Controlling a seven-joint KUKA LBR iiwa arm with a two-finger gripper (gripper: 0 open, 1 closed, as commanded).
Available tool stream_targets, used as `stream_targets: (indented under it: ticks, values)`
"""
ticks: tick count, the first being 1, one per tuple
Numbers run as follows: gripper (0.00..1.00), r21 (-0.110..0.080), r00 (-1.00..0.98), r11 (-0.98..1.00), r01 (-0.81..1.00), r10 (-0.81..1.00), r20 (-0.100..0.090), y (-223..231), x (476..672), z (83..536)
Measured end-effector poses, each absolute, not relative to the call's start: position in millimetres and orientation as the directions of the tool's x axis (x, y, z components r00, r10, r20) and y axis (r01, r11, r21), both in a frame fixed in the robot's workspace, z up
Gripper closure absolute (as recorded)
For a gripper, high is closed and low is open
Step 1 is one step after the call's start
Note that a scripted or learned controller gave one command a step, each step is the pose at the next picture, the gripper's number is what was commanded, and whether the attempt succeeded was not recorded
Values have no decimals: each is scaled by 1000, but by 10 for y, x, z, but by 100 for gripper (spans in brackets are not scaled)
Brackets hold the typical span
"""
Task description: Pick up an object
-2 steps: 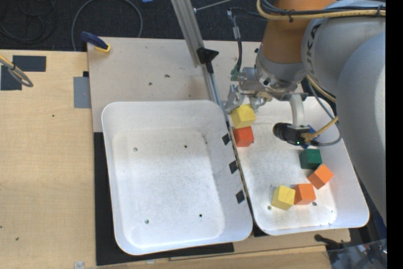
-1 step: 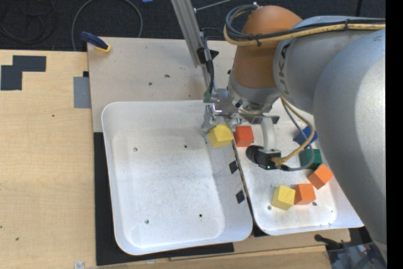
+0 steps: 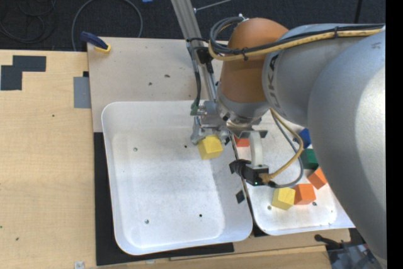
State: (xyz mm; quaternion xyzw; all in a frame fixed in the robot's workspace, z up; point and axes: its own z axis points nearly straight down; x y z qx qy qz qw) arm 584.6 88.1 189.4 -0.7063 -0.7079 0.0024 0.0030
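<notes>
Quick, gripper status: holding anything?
Gripper: shut on the yellow block, held above the left bin.

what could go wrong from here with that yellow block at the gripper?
1. The yellow block sits at the very tip of the gripper, over the left bin; a shallow hold may let it slip and drop.
2. The arm hides much of the right bin, so the blocks beneath it go unseen.

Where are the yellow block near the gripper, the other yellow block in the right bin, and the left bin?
yellow block near the gripper (image 3: pixel 210 147), camera view, top face.
second yellow block (image 3: pixel 283 198), camera view, top face.
left bin (image 3: pixel 119 223), camera view, bare floor near front left corner.
</notes>
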Motion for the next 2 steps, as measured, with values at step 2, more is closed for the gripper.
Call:
stream_targets:
  ticks: [2]
  values:
    - [100, 10, -3, 3, 1000, 1000, -1, 673, 6676, 2774]
